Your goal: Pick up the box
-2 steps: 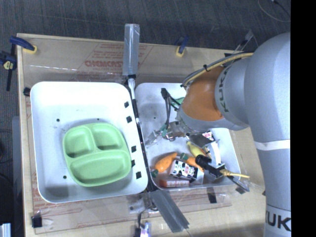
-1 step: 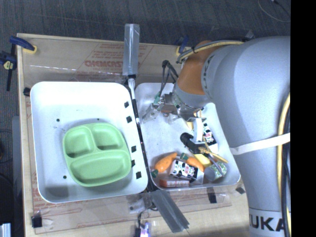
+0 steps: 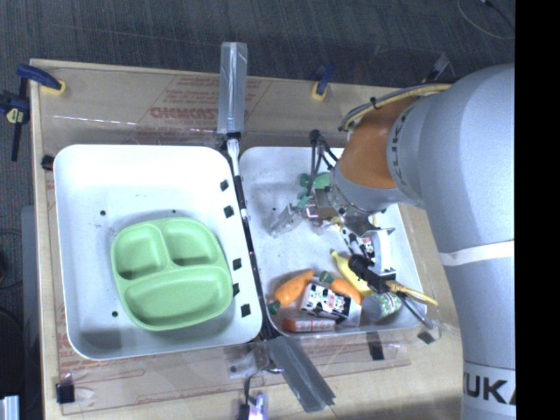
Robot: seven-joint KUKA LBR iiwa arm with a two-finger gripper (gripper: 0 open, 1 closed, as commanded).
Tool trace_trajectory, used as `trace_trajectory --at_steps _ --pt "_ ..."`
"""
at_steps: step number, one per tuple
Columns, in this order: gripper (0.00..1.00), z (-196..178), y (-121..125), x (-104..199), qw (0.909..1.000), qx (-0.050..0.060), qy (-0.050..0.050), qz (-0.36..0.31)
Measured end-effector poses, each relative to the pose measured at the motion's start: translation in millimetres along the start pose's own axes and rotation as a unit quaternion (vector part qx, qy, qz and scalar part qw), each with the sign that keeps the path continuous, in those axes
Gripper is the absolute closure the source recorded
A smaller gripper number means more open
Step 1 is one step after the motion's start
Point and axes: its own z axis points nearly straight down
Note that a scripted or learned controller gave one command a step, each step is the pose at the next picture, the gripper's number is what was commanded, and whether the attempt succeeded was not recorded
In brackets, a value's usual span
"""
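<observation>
The pincer (image 3: 308, 206) hangs low in the right bin (image 3: 262, 201); whether it is spread, I cannot tell. The box (image 3: 325, 302) lies near the bin's near wall, apart from it.

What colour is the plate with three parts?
Light green plate, seen in the camera view, in the left bin.

A pale wooden bench (image 3: 131, 103) is sitting on dark carpet (image 3: 131, 16) filling the frame's top, with blue clamps (image 3: 39, 79) gripping its upper-left edge.
</observation>
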Motion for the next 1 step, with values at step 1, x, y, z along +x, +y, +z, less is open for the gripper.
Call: trace_trajectory --at_steps 1 --pt "0.00 0.2 -3.6 -8.6 0.9980 0.001 0.001 -0.063"
